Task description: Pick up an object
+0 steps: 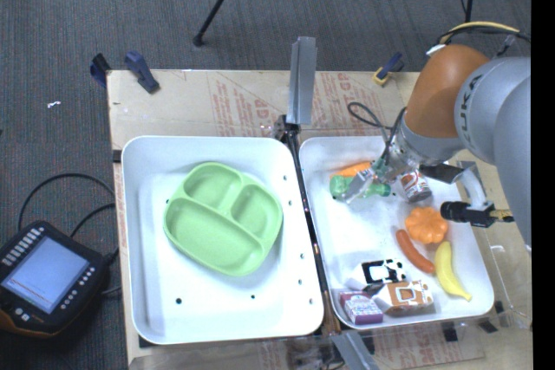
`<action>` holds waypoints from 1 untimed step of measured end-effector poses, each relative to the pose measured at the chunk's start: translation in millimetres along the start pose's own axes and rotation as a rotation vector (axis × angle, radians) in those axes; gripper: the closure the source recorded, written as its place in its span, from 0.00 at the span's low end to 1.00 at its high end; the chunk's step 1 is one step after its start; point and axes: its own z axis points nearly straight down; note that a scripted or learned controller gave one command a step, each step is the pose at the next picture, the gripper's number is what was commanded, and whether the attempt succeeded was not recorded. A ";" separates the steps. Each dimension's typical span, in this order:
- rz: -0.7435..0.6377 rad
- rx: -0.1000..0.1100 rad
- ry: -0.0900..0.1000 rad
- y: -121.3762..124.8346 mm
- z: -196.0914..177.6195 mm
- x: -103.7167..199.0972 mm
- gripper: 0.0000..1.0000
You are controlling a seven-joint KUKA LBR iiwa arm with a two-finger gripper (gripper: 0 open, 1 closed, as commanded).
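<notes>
My gripper (362,185) is low in the right bin (347,260), near its far left corner. It sits right over a green toy (340,185), with an orange carrot-like piece (354,170) just behind it. The gripper hides part of the green toy, and I cannot make out any hold on it. A small can (415,186) lies just to the gripper's right. The orange band of the arm (442,95) rises behind.
The right bin also holds an orange pumpkin toy (427,224), a red sausage (414,251), a banana (452,271), a black-and-white item (381,271) and two small boxes (386,301). A green divided plate (224,217) lies in the left bin (143,273).
</notes>
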 end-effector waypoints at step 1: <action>-0.002 0.006 0.005 -0.9 -5.9 0.8 1.00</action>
